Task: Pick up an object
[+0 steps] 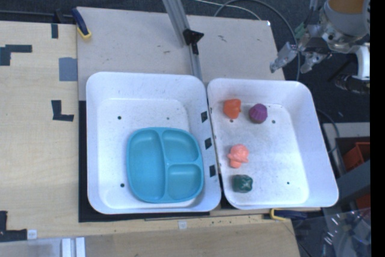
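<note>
In the right bin (313, 147) lie an orange piece (232, 108), a purple ball-like piece (258, 112), a pink piece (238, 155) and a dark green piece (242, 183). My gripper (289, 68) hangs above the bench just past the right bin's far edge, up and to the right of the purple piece. It is open, and I see nothing between its fingers.
The left bin (93, 129) holds a blue divided plate (163, 164). A slanted metal rail (174, 3) runs down to the gap between the bins. Cables lie on the dark floor at the back.
</note>
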Tool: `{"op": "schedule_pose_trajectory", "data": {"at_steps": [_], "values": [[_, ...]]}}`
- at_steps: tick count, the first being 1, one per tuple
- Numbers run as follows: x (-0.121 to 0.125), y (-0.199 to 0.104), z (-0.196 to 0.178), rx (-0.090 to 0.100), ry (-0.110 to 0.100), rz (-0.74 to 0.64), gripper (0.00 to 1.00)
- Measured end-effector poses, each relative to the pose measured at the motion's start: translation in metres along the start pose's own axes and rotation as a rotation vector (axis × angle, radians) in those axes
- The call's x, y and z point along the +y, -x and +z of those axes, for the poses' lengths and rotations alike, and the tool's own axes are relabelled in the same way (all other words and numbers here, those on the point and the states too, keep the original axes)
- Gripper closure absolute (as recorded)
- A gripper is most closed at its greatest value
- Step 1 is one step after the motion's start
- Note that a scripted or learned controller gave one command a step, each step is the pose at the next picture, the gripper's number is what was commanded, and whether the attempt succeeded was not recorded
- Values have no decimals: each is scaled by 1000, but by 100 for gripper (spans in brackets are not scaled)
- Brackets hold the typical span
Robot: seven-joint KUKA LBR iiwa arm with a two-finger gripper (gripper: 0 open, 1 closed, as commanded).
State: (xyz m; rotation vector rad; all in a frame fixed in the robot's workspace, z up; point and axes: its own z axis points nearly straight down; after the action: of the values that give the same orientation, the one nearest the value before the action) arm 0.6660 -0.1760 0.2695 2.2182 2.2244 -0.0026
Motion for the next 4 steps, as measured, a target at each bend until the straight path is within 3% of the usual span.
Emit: {"op": "schedule_pose_trajectory", "data": {"at_steps": [1, 4], "values": [[0, 0, 0, 0, -1, 0, 0], [8, -16, 149, 0, -5, 0, 0]]}}
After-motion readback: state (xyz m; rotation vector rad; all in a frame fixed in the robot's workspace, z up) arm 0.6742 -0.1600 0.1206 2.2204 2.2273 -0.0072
